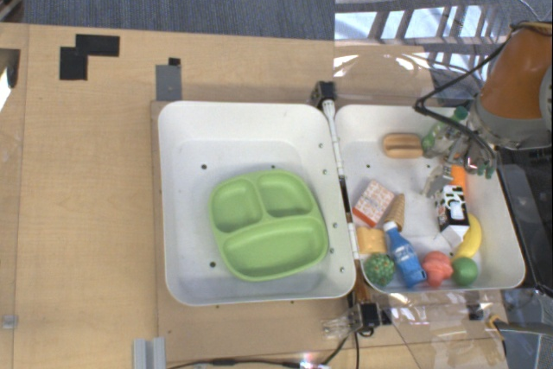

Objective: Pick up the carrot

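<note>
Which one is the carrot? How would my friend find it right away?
Look in the right bin, near its right side, just under the gripper. The carrot is a small orange stick standing above the black-and-white carton. The banana below is yellow and curved, and the bread roll to its left is tan, so the carrot is the only bright orange piece.

1. The left bin is white and bears a light green divided plate.
2. In the white right bin, the carrot is orange.
3. Just below the carrot, a carton is black-and-white patched.
4. Lower left of the carrot, a blue bottle has a white cap.
5. Below the carrot, a yellow banana.
</note>
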Action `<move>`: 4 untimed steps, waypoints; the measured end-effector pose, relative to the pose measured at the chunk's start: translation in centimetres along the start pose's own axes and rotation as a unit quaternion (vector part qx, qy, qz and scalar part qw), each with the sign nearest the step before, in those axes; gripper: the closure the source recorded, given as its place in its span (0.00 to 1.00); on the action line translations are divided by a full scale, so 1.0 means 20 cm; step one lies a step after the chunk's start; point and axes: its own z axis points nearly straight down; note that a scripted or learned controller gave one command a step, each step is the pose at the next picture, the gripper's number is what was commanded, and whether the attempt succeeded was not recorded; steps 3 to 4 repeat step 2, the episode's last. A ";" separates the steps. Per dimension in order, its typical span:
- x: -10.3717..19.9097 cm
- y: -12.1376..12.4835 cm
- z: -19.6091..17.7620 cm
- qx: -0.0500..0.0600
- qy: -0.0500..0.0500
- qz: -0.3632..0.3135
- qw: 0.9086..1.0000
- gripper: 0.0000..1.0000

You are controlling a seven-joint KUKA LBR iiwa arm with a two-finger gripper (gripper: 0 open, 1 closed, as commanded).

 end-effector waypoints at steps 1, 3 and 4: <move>0.11 -0.03 0.01 -0.002 -0.009 0.056 0.998 0.00; 0.09 -0.02 -0.07 -0.002 -0.015 0.054 0.998 1.00; 0.09 -0.02 -0.07 -0.002 -0.015 0.054 0.998 1.00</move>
